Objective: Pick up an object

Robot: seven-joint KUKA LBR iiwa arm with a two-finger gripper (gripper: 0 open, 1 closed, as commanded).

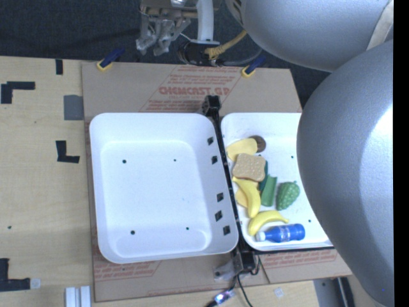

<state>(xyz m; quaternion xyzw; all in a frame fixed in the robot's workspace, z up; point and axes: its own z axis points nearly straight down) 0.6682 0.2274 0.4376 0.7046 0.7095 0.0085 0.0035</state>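
Note:
The right bin (291, 123) holds a pile of toy food along its left side: a slice of bread (248, 167), a yellow banana (264, 220), a second yellow piece (248, 196), a brown-tipped item (256, 144), a green bumpy fruit (288, 194), a dark green stick (268, 189) and a blue bottle (284, 233) lying on its side. My gripper (156, 37) hangs high at the top of the view, beyond the bins' far edge and above the left bin's back right, well away from the objects. Nothing is visible in it.
The left bin (153, 184) sits beside the right one on a cardboard sheet (185, 91). The arm's large grey body (351, 139) covers the right bin's right half. Yellow and white cables (211, 47) lie behind the bins.

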